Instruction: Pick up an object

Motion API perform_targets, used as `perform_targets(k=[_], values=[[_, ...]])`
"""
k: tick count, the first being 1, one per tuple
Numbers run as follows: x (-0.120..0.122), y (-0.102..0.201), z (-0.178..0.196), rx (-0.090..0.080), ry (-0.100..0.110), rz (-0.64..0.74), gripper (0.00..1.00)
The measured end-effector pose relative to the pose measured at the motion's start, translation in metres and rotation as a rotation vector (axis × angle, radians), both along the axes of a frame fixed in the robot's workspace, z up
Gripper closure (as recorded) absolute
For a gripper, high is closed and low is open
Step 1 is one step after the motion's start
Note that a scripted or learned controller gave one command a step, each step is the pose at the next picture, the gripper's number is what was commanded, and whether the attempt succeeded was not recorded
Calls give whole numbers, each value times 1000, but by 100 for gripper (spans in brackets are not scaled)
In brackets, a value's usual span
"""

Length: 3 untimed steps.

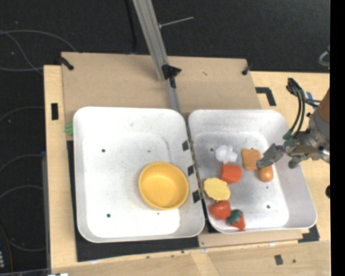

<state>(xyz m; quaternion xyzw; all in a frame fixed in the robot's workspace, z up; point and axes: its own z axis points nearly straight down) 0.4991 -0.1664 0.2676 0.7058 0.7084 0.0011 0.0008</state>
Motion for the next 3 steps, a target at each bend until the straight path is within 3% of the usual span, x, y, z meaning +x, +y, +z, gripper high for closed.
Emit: perform_targets(k=[1,3], values=[[0,0,0,0,0,-1,0],[-5,-17,-92,-2,6,-5,0]])
